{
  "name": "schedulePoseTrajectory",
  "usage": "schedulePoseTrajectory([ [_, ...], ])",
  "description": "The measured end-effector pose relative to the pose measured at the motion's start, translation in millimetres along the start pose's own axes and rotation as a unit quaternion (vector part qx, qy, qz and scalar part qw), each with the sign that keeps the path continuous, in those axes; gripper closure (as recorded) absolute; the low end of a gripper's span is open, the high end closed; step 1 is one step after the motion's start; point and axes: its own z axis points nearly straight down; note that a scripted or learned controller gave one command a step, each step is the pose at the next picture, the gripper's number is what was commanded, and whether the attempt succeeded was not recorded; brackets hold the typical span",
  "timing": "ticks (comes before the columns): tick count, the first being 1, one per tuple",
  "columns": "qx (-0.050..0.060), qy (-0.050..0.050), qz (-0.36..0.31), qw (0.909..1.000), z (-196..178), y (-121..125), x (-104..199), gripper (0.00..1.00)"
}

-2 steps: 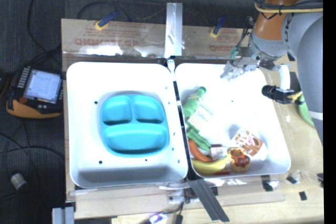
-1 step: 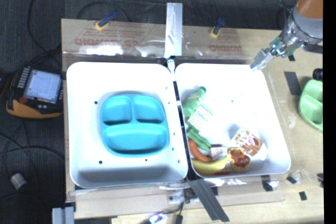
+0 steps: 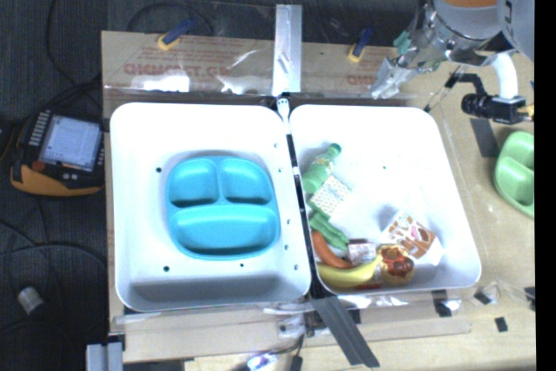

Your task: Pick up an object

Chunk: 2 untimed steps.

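Hovering beyond the right bin's (image 3: 452,187) far rim: the gripper (image 3: 388,81), pale translucent fingertips angling down, nothing between them (whether spread or closed, impossible to tell). Crowding that smooth white bin's near-left corner: a green bottle (image 3: 320,165), a curved yellow banana (image 3: 347,276), a crinkled printed packet (image 3: 412,237). Lying left of it, inside the left bin (image 3: 130,187): a glossy blue divided tray (image 3: 223,206).

green bottle (image 3: 318,170), banana (image 3: 349,274), carrot (image 3: 328,249) & snack packet (image 3: 412,237) piled in right bin's (image 3: 452,187) near-left corner
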Motion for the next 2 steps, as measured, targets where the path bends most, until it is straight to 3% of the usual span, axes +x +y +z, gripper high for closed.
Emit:
schedulePoseTrajectory([
  [1,0.001,0.000,0.035,0.9994,23.1,-40.2,82.0,1.00],
  [2,0.000,-0.001,-0.022,0.9998,-120.0,-26.8,41.9,1.00],
])
